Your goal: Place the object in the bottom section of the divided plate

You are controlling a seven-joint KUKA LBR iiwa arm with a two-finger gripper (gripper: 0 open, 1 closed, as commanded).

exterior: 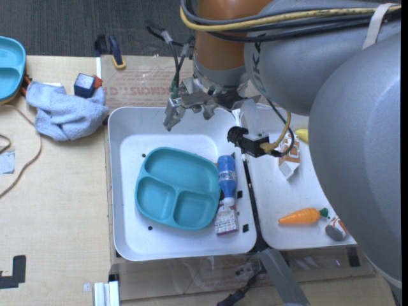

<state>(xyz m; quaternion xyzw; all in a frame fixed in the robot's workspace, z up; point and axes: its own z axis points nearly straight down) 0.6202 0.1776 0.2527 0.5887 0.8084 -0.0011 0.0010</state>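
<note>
Task barely begun, by my read: tool (173,115) hangs spread apart w/ nothing in it over left bin's (118,190) far edge, teal divided plate (177,189) has nothing in any section, likely object, blue-capped tube (225,193), lies beside plate's right rim.

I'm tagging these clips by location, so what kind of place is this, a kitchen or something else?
Most likely a robotics lab bench, not a kitchen. A grey arm's gripper hangs over two shallow white bins, one holding a teal divided plate and a tube, the other a toy carrot.
</note>
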